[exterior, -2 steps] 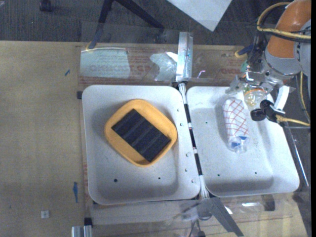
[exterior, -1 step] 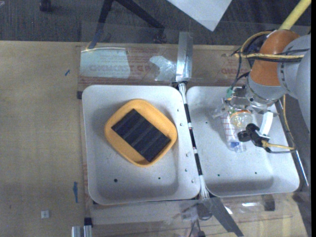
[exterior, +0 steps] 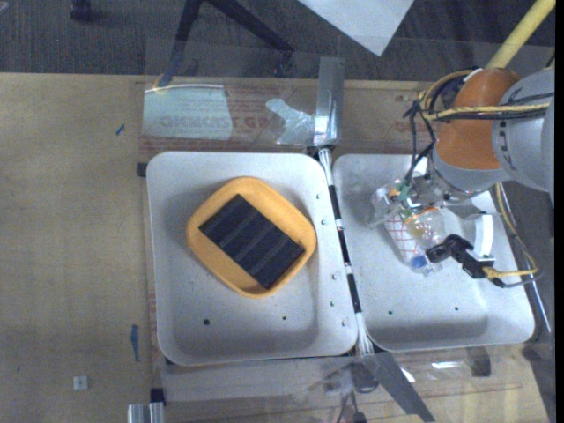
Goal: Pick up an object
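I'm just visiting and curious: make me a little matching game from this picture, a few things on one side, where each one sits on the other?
Things:
1. yellow pad with dark panel
2. clear plastic bottle
3. orange band
4. office chair base

Places:
A. right bin
B. floor beyond the bench
C. left bin
D. on the arm, above the wrist

Pairs: 1-C, 2-A, 3-D, 4-B

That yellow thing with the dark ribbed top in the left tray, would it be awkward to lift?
Probably. The yellow object looks wide and flat with rounded edges, so a narrow claw may struggle to span it. It likely won't roll, lying flat on the left bin. Its smooth rim could be slippery.
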{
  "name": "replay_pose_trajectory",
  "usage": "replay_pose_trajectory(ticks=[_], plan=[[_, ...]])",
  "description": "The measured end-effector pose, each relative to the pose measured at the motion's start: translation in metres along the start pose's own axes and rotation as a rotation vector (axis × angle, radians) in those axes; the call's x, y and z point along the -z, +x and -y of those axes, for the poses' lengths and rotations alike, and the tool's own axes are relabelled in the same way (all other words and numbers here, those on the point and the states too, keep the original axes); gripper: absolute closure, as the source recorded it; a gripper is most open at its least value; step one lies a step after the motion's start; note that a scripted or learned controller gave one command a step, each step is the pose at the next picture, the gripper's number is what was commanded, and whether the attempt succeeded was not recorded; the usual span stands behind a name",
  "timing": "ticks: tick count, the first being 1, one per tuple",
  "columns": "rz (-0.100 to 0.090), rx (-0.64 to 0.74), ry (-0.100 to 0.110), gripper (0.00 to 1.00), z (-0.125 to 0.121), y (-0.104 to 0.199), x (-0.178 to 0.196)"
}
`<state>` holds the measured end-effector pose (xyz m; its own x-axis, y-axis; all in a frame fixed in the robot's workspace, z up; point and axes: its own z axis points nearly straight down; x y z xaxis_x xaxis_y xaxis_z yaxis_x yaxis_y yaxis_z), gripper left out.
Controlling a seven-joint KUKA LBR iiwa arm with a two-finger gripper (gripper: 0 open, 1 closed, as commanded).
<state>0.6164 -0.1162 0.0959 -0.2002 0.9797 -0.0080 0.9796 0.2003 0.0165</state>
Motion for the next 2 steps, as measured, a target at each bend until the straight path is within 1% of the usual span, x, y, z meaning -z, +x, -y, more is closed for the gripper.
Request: replay_pose_trajectory(ticks=[1, 2], plan=[[0.000, -0.003, -0.003, 1.00, -0.001, -0.001, 0.010], [-0.008, 0.198, 0.014, 1.00, -0.028, -0.001, 0.112]])
